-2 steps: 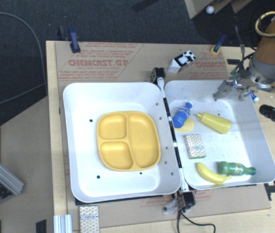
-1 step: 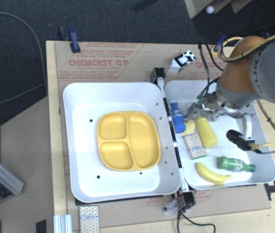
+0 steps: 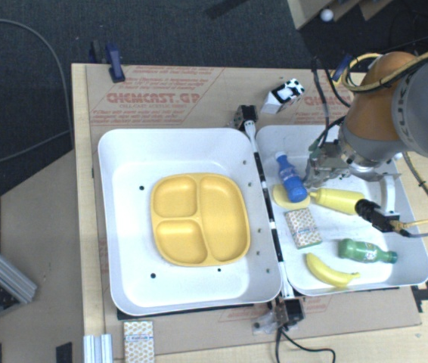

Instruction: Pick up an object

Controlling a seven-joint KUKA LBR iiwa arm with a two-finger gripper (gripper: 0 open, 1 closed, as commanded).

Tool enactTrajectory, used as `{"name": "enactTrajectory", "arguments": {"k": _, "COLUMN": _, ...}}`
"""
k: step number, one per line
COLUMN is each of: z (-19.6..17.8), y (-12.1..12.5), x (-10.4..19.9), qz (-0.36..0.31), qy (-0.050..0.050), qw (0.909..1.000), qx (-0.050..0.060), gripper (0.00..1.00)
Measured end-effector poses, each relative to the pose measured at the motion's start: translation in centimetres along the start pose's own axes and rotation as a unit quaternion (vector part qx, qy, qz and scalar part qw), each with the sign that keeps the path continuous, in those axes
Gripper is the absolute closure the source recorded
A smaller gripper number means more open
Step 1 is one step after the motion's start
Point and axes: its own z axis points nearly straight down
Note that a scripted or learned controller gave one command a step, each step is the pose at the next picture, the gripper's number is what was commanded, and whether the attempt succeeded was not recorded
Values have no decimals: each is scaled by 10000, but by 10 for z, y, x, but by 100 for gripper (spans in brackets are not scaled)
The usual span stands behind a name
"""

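Gripper (image 3: 316, 171): low in the upper part of the right bin, under the arm's orange band; whether it is spread or pressed together cannot be told, as the wrist hides the tips.
Blue bottle (image 3: 290, 180): just left of the gripper, lying slanted, cap toward the upper left, lower end resting on a pale yellow disc (image 3: 280, 197).
Yellow bottle (image 3: 344, 200): just below the gripper, lying across the bin, dark cap pointing right.
Patterned packet (image 3: 303, 227): below the blue bottle, flat, near the bin's left wall.
Green bottle (image 3: 366, 251): lower right of the bin, lying on its side, apart from the packet.
Banana (image 3: 330, 271): near the bin's bottom edge, curved, just below and left of the green bottle.
Right bin (image 3: 422, 267): white, shallow, right half of the frame; holds all items above.
Left bin (image 3: 116, 203): white, touching the right bin along the centre line.
Yellow tray (image 3: 200, 219): middle of the left bin, three compartments, flat.
Arm (image 3: 407, 116): grey, enters from the upper right of the frame, bending down over the right bin.
Bench (image 3: 161, 89): brown board with red lettering, under both bins.
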Motion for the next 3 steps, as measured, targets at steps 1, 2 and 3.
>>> {"name": "enactTrajectory", "arguments": {"k": 1, "z": 0, "y": 0, "x": 0, "qz": 0, "qy": 1, "qw": 10000, "qx": 2, "gripper": 0}}
{"name": "enactTrajectory", "arguments": {"k": 2, "z": 10, "y": 38, "x": -70, "qz": 0, "qy": -15, "qw": 10000, "qx": 1, "gripper": 0}}
{"name": "enactTrajectory", "arguments": {"k": 3, "z": 5, "y": -40, "x": -54, "qz": 1, "qy": 1, "qw": 10000, "qx": 19, "gripper": 0}}
